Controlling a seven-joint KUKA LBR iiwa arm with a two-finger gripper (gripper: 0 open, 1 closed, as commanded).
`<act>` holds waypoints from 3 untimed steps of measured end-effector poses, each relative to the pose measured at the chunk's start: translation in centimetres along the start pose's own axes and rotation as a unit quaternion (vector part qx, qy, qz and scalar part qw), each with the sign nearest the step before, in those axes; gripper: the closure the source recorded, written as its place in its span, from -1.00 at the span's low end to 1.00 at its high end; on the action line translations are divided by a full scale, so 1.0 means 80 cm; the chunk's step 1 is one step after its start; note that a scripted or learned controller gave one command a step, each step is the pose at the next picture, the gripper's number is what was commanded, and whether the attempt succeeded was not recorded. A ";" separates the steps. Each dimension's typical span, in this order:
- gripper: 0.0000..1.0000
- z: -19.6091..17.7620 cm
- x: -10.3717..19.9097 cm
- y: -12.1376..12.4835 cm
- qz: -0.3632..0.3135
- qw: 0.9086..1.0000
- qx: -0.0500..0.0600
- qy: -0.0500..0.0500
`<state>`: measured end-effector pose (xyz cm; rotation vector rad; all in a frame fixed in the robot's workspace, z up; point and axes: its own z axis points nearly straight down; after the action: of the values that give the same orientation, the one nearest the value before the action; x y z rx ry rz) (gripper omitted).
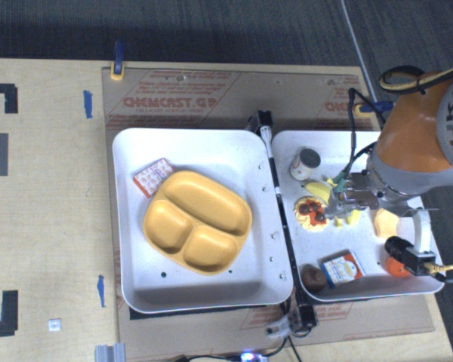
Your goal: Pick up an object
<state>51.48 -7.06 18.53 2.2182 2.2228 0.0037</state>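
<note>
Objects lay in the right bin [287, 202]: a red-and-yellow toy [311, 210] near its left wall, a small grey cup [307, 160] above that, a blue-and-orange carton [340, 268] and a dark round piece [312, 277] below. The hand [346, 202] hung just right of the toy; grip state could not be told. The left bin [128, 202] held a yellow divided tray [196, 221] and a red card [152, 176].
</note>
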 end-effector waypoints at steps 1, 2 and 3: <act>-1.00 0.000 -0.001 0.000 0.001 1.000 0.000 0.000; -1.00 0.123 -0.062 -0.005 0.002 1.000 0.000 -0.001; 1.00 0.110 -0.063 -0.003 0.002 1.000 -0.002 -0.002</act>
<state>51.27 -12.09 9.74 2.2188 2.2149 0.0040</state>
